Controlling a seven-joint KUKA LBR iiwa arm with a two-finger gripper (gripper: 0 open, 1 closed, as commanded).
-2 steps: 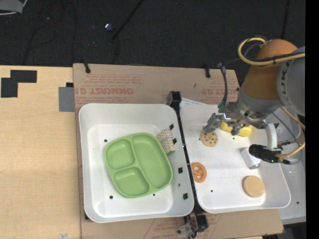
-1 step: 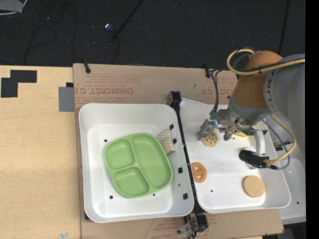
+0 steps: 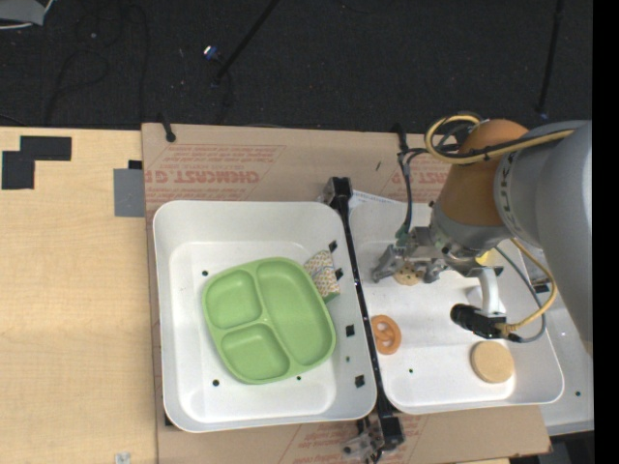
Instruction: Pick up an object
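Nearest you, tan disc [image 3: 492, 362], orange pretzel [image 3: 386, 334], gripper [image 3: 408, 275] low in right bin [image 3: 542, 394], your claw's state unreadable, green tray [image 3: 267, 320] left.

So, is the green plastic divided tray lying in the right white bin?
No, the green divided tray lies in the left white bin.

We read red print, upside down, on the cardboard sheet [image 3: 253, 167] behind the bins: it looks like "CHEMCREST, CA"; smaller lines beside it are unreadable.
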